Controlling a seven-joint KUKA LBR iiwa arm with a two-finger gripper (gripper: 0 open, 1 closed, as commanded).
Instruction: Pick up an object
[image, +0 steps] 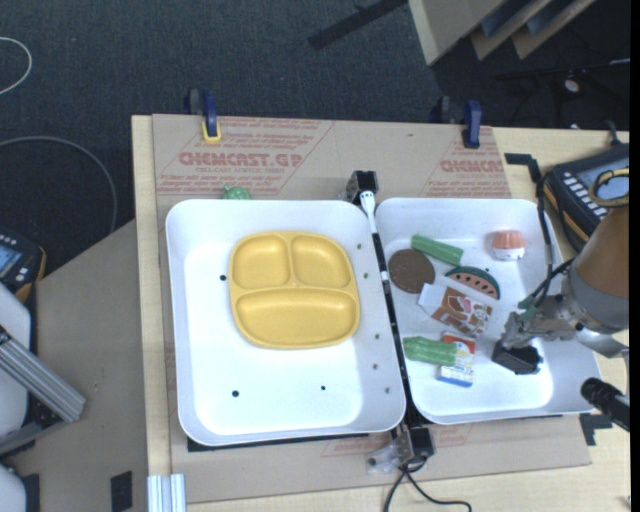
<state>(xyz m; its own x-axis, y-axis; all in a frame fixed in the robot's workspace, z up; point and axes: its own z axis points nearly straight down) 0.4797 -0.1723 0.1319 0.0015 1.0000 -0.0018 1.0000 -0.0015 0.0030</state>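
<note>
Broadly, two shallow white plastic bins fill the bench. The pincer (519, 334) hangs low over the right-hand bin (500, 392), close to its outer wall, and the left-hand bin (300, 395) lies well apart from it, across the dividing rims. A yellow three-compartment plastic plate (295, 290) sits in that far bin. Whether the pincer is spread or pressed together I cannot tell, and nothing shows as held. Every likely pick is on the side of the pincer facing the other bin. Nearest is a flat white packet with red-brown print (462, 308), just beside it. A watermelon-slice toy (473, 280) touches the packet's far edge. A brown round disc (410, 270) and a green stick-shaped piece (437, 248) lie farther off. Nearer the camera than the pincer are a second green piece with a red-and-white end (437, 349) and a small blue-and-white block (456, 374). A small pink lump (506, 242) lies beyond the pincer, near the back wall. The packet looks light, thin and probably slick, and lying flat it gives little edge to pinch. The green pieces seem light, stiff and rounded, so I judge them easier, taken across the narrow middle.
</note>
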